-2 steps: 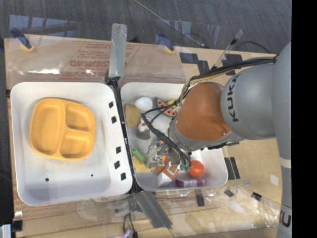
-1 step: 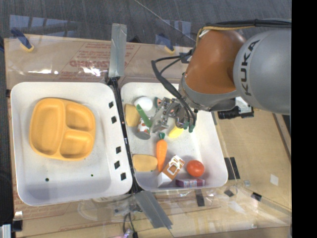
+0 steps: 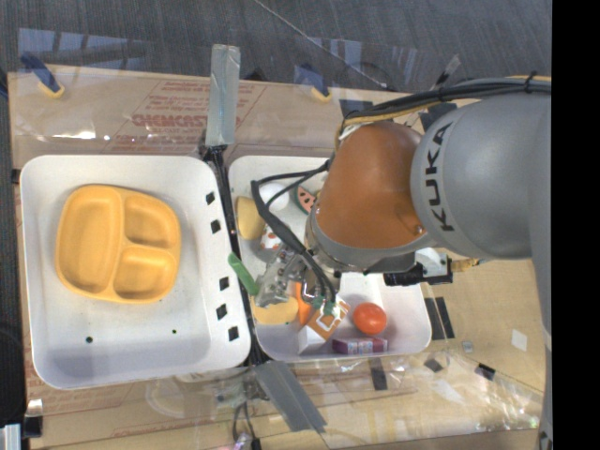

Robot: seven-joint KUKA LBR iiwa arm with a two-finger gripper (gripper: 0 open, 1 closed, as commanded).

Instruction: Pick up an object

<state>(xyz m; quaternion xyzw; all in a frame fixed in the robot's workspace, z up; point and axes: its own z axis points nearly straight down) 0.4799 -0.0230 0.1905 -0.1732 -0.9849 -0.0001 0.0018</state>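
fingers [image 3: 274, 289] low in right bin [image 3: 412, 331] | yellow piece [image 3: 274, 313] just below, seemingly touching | grip: cannot tell

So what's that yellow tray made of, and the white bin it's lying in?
The yellow tray looks like molded plastic with a dull, matte finish: one even color, rounded corners and three smooth pressed-in compartments. The left white bin also looks like plastic, slightly glossy, with soft curved walls and a faint sheen, though thin coated metal can't be ruled out.
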